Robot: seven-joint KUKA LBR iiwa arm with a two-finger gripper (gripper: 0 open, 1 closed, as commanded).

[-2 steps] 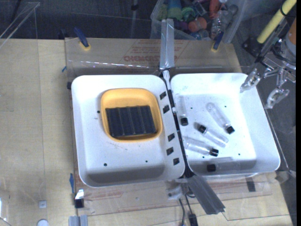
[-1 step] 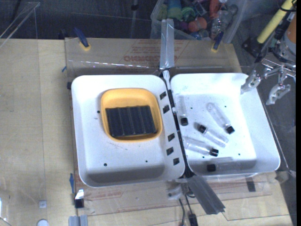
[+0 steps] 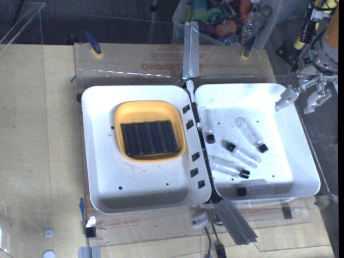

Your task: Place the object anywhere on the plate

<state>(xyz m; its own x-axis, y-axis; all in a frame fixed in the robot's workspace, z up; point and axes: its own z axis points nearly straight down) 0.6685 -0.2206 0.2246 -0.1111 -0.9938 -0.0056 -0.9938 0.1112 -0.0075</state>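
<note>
Vials (image 3: pixel 240 156) lie loose in right bin (image 3: pixel 301 144), clear & round, so likely to roll or slip. Fingers (image 3: pixel 303 95) hang wide w/ nothing held, well apart from plate (image 3: pixel 122 114).

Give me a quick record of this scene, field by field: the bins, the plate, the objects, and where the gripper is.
left bin: holds a yellow plate
plate contents: a dark ribbed block, lying flat
right bin: several clear vials with black caps, lying scattered on their sides
gripper: above the right bin's far right corner, nothing between its fingers
divider: upright strip between the two bins
background: tub of coloured toys behind the bins
</note>
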